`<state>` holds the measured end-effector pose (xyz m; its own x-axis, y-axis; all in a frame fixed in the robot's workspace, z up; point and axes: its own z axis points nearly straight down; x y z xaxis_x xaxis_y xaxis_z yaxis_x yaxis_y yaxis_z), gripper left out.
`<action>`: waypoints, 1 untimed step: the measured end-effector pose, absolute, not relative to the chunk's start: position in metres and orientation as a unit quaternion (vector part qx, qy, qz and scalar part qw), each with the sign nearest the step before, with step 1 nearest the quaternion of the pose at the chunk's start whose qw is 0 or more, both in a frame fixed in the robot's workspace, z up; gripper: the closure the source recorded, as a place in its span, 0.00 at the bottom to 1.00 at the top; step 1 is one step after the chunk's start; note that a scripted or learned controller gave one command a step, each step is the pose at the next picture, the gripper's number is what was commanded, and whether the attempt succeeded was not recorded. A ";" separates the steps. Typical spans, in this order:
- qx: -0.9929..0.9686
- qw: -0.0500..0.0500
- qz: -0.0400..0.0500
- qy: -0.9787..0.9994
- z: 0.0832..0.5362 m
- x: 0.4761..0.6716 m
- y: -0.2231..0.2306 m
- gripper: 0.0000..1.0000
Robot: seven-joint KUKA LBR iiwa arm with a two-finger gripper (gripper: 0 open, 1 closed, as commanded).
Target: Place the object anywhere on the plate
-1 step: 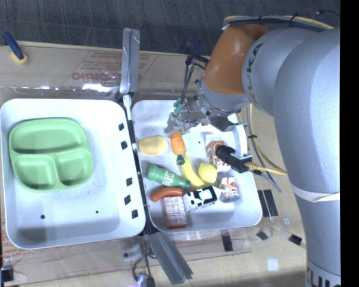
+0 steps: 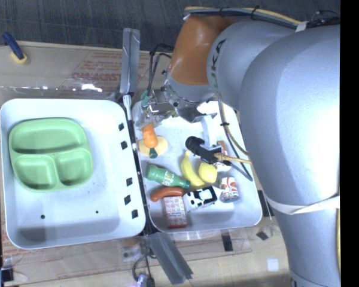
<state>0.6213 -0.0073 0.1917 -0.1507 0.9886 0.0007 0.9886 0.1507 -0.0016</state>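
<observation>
From the overhead camera view, the gripper (image 2: pixel 151 109) hangs at the upper left of the right bin (image 2: pixel 251 217), just above a carrot (image 2: pixel 149 136); whether its claw is apart or together I cannot tell. The green plate (image 2: pixel 48 154) lies in the left bin (image 2: pixel 66 229), nothing on it; a banana (image 2: pixel 190 171) and green bottle (image 2: pixel 165 176) crowd close. Judged: descend squarely over the carrot, clear of neighbours, lift high over the divider.

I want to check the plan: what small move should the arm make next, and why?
Probably lower the gripper toward the small orange carrot, which lies just below it in the right white bin. The green divided plate in the left bin bears no object yet.
</observation>
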 end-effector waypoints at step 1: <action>-0.581 0.002 0.002 -0.814 0.191 0.611 0.070 1.00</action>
<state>0.6110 0.0699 0.1905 -0.3244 0.9459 0.0013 0.9459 0.3244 -0.0065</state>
